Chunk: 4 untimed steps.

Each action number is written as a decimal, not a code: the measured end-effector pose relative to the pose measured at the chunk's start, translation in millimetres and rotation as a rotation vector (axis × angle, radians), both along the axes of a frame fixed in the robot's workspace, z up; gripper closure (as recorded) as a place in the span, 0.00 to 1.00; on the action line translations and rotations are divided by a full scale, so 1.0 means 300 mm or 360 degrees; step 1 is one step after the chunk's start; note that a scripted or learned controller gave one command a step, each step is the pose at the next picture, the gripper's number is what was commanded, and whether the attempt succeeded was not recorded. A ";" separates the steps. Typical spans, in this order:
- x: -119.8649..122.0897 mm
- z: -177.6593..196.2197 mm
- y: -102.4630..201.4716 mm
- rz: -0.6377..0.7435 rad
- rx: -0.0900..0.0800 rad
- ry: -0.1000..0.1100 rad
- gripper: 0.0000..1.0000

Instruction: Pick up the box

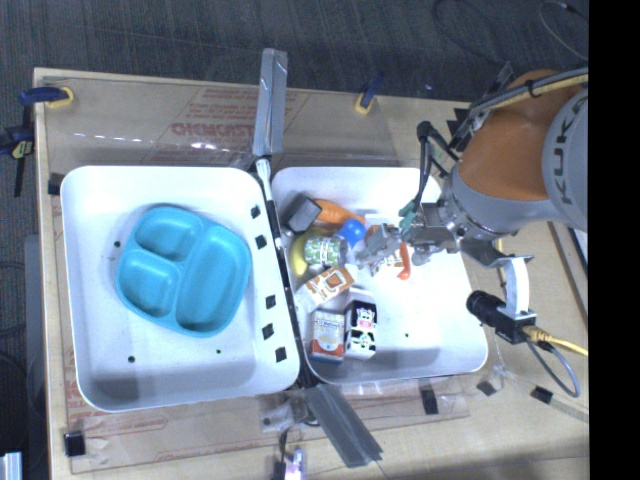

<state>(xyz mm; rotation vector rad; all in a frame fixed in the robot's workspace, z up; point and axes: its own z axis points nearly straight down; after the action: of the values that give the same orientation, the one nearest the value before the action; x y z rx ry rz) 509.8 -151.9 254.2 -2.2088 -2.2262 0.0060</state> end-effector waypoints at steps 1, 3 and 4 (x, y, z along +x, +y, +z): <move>-0.048 -0.472 0.098 0.0327 -0.0009 -0.0031 0.00; -0.072 -0.497 0.151 -0.0066 -0.0032 -0.0080 0.00; -0.096 -0.503 0.156 -0.0058 -0.0021 -0.0029 1.00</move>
<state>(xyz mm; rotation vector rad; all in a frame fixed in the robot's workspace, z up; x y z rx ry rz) 481.1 -105.2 103.4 -2.2650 -2.2009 0.0000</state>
